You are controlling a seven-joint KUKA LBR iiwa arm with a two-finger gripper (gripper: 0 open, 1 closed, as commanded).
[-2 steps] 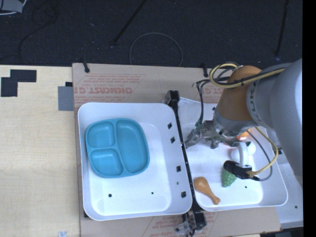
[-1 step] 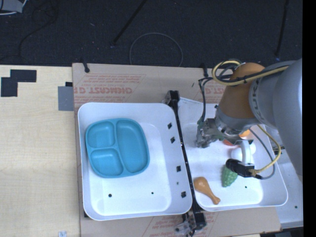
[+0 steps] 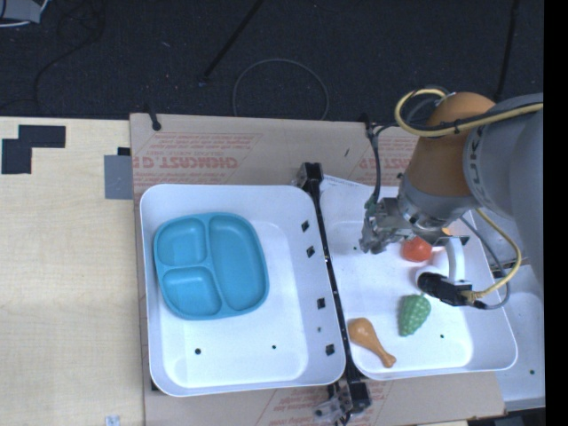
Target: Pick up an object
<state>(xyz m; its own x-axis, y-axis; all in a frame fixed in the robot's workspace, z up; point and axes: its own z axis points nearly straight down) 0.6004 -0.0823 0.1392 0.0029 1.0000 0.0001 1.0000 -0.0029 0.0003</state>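
My gripper (image 3: 380, 234) hangs over the upper middle of the right bin (image 3: 444, 355), its dark fingers pointing down and left. Just to its right a red tomato-like ball (image 3: 415, 250) lies partly behind the wrist. A green bumpy toy vegetable (image 3: 413, 314) rests lower in the same bin. Near the bin's front left lies a tan chicken drumstick (image 3: 371, 340). I see nothing between the fingers, and how far apart they stand is unclear.
The left bin (image 3: 226, 362) holds a blue divided plate (image 3: 210, 264). A black divider rail (image 3: 321, 264) runs between the two bins. The arm's grey body and orange band fill the upper right above the right bin.
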